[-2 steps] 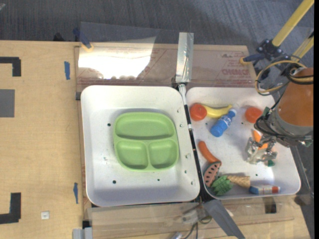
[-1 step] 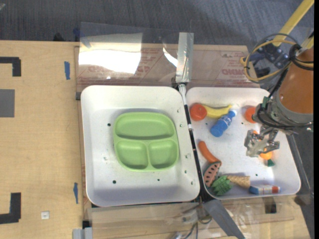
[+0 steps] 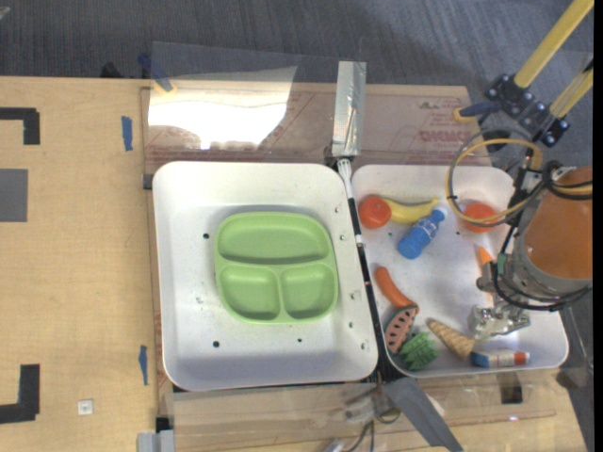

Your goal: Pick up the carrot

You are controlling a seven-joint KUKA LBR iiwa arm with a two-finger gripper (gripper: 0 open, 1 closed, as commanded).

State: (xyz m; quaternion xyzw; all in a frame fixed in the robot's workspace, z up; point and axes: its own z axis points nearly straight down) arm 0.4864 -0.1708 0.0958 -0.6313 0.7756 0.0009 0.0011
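The gripper (image 3: pixel 497 321) hovers low in the right bin (image 3: pixel 556 361); whether it is open or closed cannot be told. The carrot (image 3: pixel 395 287) lies loose toward ten o'clock, so the approach seems under way; next it must travel there. The left bin (image 3: pixel 179 252) holds a green tray (image 3: pixel 275 266).

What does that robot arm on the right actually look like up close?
The arm is a thick rounded body with a broad orange band above the wrist and a grey ring below it. Black cables loop along its side. At the tip sits a small shiny metal gripper, silvery and angular, over the right white bin.
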